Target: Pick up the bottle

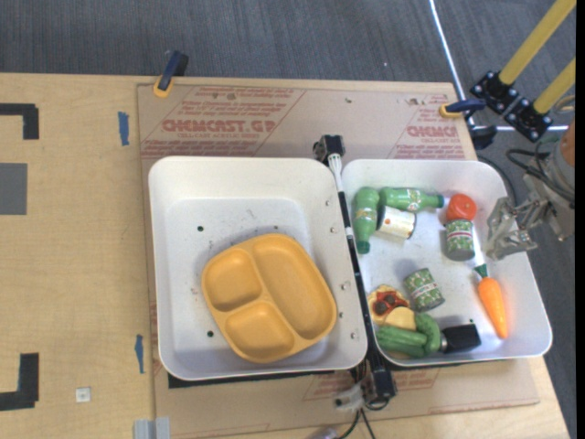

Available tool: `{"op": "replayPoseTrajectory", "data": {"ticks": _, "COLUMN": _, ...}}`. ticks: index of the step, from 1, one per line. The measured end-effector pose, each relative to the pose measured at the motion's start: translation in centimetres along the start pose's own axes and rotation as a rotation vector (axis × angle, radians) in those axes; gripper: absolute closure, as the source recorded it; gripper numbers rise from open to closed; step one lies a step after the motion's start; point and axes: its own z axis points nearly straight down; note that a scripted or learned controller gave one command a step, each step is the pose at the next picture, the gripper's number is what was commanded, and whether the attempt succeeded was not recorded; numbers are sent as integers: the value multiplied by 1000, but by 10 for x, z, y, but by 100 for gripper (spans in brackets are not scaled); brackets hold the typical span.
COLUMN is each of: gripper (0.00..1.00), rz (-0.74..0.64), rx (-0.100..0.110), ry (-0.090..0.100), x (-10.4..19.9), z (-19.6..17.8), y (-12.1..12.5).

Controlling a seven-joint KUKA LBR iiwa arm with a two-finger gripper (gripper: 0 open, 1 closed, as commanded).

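Two green bottles lie in the right bin [535, 337]. One bottle [366, 216] lies along the bin's left wall. The other bottle [411, 198] lies crosswise near the far wall, over a white-labelled piece [396, 223]. A red-capped container with a green label [460, 234] stands further right. My gripper [508, 232] hangs at the bin's right wall, just right of that container and above the carrot [494, 305]. Nothing shows in its grasp.
The right bin also holds a small green can [422, 288], a pizza-slice toy [389, 303], a green vegetable [407, 338] and a black item [460, 338] near the front wall. A yellow divided plate [267, 296] lies in the left bin [174, 190].
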Motion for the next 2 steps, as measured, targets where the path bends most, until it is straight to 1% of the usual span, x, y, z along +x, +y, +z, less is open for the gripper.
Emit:
{"op": "replayPoseTrajectory", "data": {"ticks": 1, "gripper": 100, "rz": -160, "rx": 0, "ry": 0, "x": 5, "z": 10, "y": 1}}
{"op": "replayPoseTrajectory", "data": {"ticks": 2, "gripper": 100, "rz": -424, "rx": 1, "ry": -3, "x": -13, "z": 33, "y": -3}}
